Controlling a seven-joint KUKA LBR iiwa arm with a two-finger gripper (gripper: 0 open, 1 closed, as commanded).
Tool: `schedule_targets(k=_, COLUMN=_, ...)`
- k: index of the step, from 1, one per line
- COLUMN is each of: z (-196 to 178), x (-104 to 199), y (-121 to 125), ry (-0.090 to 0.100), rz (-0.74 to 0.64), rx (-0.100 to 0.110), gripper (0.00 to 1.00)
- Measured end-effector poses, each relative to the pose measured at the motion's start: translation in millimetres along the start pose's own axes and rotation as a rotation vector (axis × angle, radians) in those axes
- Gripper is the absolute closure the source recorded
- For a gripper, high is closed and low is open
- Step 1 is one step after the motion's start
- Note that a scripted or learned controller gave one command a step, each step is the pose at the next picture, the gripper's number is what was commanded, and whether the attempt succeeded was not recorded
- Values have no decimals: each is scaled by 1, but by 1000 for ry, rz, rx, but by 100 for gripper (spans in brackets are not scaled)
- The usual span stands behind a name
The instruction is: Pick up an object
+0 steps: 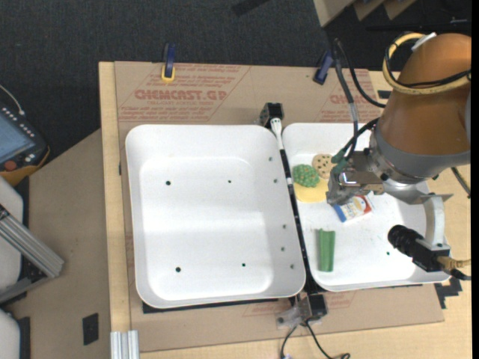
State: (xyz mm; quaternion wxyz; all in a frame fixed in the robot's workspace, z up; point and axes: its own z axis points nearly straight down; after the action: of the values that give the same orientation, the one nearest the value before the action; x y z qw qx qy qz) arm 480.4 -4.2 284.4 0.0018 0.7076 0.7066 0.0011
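My gripper (pixel 343 193) hangs low over the right bin (pixel 374 275), under the orange band of the arm. It stands directly above a small blue, white and red packet (pixel 355 209) and next to a yellow disc (pixel 310 192). A green bumpy ball (pixel 304 175) rests on the disc's upper edge, and a tan dotted cookie (pixel 322 162) lies just behind it. A green rectangular block (pixel 326 249) lies nearer the front of the same bin. Nothing is visibly held between the fingers.
The left bin (pixel 206 208) sits beside the right one, divided by a black rail (pixel 290 200). A black cylindrical part (pixel 410 243) on a bracket juts over the right bin's front right corner. Cardboard (pixel 187 88) underlies both bins.
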Motion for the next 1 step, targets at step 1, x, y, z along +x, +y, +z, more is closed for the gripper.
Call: schedule_targets(k=1, z=-34, x=46, y=0, ry=2, rz=-7, rx=0, gripper=100)
